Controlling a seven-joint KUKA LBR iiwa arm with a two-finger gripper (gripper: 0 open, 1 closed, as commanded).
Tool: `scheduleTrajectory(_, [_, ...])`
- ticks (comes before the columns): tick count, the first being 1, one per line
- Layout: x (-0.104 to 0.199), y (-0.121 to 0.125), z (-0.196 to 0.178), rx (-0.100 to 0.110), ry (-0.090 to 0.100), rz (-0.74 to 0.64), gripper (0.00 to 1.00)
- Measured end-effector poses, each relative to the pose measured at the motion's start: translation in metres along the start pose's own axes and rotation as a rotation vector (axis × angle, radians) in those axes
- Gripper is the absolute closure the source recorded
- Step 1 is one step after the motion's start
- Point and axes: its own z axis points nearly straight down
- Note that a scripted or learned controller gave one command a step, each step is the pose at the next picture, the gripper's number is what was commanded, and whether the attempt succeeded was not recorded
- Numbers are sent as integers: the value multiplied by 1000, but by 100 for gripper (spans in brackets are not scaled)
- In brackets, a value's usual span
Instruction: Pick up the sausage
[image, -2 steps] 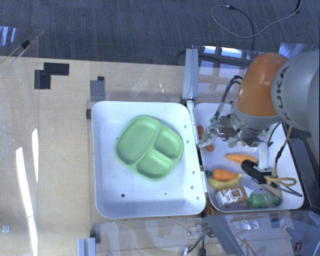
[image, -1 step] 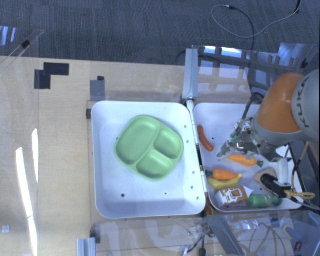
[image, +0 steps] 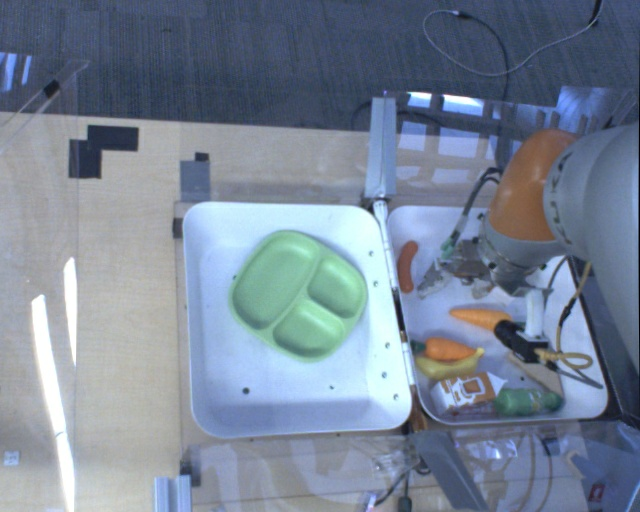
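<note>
One sausage (image: 407, 265) is seen lying in the right bin (image: 596, 400), just left of the gripper (image: 447, 277), whose fingers are spread apart

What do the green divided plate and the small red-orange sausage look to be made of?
The green divided plate looks like moulded plastic: uniform colour, rounded compartment ridges, soft matte sheen. The small red-orange sausage is probably plastic or rubber toy food: smooth, evenly coloured, though too small to tell which.
</note>
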Motion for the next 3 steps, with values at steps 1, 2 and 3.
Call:
scheduleTrajectory(1, [2, 57, 4, -1, -3, 177, 0])
scheduleTrajectory(2, [5, 70, 4, -2, -9, 167, 0])
scheduleTrajectory(3, [5, 71, 4, -5, -8, 148, 0])
